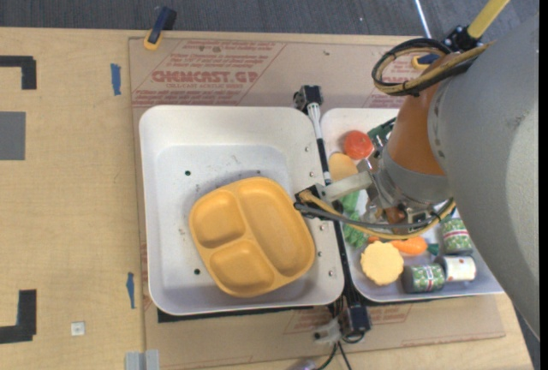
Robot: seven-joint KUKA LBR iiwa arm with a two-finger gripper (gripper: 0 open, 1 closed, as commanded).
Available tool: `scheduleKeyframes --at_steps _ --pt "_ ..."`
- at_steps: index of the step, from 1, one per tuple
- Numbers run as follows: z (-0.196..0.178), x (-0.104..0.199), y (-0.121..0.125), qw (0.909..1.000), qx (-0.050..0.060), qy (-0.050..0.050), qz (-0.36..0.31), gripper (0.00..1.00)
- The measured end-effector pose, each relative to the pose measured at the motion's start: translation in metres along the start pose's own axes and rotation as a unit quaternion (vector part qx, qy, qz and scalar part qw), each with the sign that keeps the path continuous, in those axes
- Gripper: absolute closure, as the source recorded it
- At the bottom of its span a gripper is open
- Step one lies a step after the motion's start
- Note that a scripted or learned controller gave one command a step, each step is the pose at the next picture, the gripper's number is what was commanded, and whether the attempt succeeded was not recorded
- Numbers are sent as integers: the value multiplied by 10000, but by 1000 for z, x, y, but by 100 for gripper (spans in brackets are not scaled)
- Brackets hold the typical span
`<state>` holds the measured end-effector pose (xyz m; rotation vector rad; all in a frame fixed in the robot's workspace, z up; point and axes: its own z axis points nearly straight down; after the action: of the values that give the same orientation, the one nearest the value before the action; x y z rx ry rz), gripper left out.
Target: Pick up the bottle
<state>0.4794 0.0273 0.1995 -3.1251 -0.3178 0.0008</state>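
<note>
Green bottle [435, 274] lying near gripper [390, 214], toward bin's front corner; grip state indiscernible.

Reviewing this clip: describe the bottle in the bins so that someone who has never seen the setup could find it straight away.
Start at the right-hand white bin, under the grey arm. Follow its front edge to the near right corner: the bottle lies there on its side, beside a yellow scalloped toy. It has a green label and a white cap, unlike the red, orange and yellow toy foods around it; a similar green-labelled item sits just behind.
</note>
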Motion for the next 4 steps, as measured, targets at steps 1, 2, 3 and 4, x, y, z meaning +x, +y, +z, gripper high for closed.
scheduleKeyframes --at_steps 1,2,3,4 --pt "0 0 0 10000 2 -2 -2 0" --pt "15 17 -22 10000 1 -3 2 0" --pt "5 18 -23 10000 8 -1 2 100" --pt "-78 2 92 10000 0 2 19 100"
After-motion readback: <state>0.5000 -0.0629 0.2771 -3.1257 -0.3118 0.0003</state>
